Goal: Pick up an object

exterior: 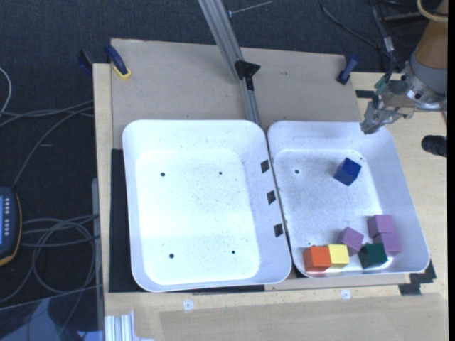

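1. Pincer point(371, 125) poised over the far right corner of the right bin point(405, 190), above the rim; too small and blurred to tell whether spread or pressed together. Nothing visible in it.
2. Blue cube point(348, 171) alone on the bin floor, near the pincer and well apart from the rest, turned at an angle; probably the easiest target, with free room on every side.
3. Other blocks huddled in the near right corner: orange point(318, 257) touching yellow point(338, 254), green point(372, 255) just beside, 3 purple pieces point(382, 225) behind and beside them. Crowded against the wall, so likely awkward to straddle without nudging neighbours.
4. Left bin point(135, 190) bare save for dark specks; presumably the other end of the sorting routine.
5. Both bins side by side on the counter point(185, 69), held by blue clamps point(117, 59) at the far edge, probably so nothing slides under contact.
6. Task not yet done: no block lifted.
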Controlling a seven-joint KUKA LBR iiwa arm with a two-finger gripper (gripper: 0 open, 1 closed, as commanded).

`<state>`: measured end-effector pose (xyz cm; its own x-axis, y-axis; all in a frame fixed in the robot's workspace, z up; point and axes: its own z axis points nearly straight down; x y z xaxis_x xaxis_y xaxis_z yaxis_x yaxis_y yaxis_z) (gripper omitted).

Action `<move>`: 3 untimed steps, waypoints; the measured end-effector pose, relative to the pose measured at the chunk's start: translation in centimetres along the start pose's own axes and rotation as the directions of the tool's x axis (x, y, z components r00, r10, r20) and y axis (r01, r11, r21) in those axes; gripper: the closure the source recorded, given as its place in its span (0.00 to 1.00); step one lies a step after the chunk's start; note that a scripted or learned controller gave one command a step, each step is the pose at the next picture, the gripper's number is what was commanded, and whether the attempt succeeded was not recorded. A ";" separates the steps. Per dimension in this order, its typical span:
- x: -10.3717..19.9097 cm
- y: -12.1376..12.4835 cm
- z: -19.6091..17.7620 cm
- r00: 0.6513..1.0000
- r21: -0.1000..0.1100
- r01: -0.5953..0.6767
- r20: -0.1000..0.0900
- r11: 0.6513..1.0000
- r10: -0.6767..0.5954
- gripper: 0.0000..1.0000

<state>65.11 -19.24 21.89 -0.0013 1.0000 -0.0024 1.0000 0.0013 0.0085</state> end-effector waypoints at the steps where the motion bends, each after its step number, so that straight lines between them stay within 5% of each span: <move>1: 4.9 1.0 -0.1 1.000 0.004 0.005 -0.001 1.000 -0.005 1.00; 3: 16.5 1.5 -1.9 1.000 0.005 0.006 -0.004 1.000 -0.006 1.00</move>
<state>66.62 -2.72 23.74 -0.0072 1.0000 0.0020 1.0000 0.0072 0.0037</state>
